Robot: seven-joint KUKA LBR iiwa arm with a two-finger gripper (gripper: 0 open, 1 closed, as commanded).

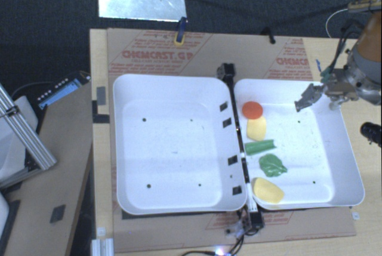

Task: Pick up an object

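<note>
Two shallow white plastic bins sit side by side on a cardboard-covered bench. The left bin (173, 141) has only small dark dots on its floor. The right bin (322, 159) carries five things, all lined up along its left wall: a round orange-red piece (252, 109) nearest the far left corner, a pale yellow rounded piece (256, 128) touching it on the near side, then a long green pod-like piece (259, 145), a crumpled green leafy piece (273, 165) just beside it, and a yellow rounded piece (268, 190) by the near left corner. The grey two-finger gripper (304, 101) hangs over the right bin's far right part, well apart from the row; whether it is spread or pressed together cannot be told, and nothing shows between its tips.
</note>
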